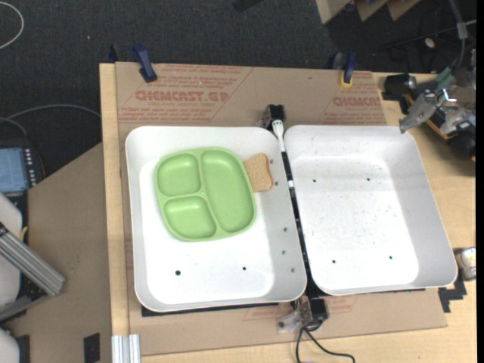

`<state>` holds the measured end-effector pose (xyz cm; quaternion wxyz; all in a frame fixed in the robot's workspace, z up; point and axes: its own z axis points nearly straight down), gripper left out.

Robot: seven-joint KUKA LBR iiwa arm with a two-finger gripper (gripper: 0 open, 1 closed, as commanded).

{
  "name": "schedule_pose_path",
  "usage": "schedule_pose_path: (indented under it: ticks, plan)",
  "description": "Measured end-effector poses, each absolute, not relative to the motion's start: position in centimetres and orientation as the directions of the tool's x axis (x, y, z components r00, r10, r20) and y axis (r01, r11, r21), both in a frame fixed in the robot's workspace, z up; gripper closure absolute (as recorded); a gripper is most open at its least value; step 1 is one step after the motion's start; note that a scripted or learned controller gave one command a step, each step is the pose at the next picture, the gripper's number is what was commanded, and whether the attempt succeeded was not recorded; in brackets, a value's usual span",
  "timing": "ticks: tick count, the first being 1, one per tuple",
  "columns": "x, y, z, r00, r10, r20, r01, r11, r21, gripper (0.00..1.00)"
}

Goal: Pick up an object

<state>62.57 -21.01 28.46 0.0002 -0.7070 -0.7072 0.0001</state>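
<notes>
Desk: a brown board (197, 89) printed with red lettering lay over it, held by a blue clamp (144, 63) at the far edge, with dark carpet beyond.
Bins: the left bin (219, 278) and the right bin (363, 203) sat side by side, their inner rims touching.
Green plate (204, 195): it lay flat in the far half of the left bin, with two small compartments on its left and one long compartment on its right. The long compartment ran from far to near, its far end leaning slightly left.
Tan piece (259, 172): a small flat slab touched the plate's far right rim, near the bin's right wall. Its long axis ran far to near, roughly parallel to the long compartment.
Arm (432, 106): its metal end hung over the desk just beyond the right bin's far right corner, well apart from both objects.
Jaws: open or closed could not be told, and nothing was seen held.
</notes>
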Motion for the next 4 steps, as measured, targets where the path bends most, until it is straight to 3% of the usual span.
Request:
schedule_pose_path:
  ticks: [1,2,3,4]
  plan:
    - [56.9,-16.0,41.9,-0.006,1.000,-0.003,1.000,0.006,0.016,0.00]
    - [51.4,-19.0,54.5,0.004,1.000,-0.007,1.000,-0.004,0.018,0.00]
    - [47.8,-11.4,53.6,-0.007,1.000,0.002,1.000,0.007,0.000,0.00]
    - [48.0,-11.8,54.7,-0.001,1.000,-0.002,1.000,0.001,0.004,1.00]
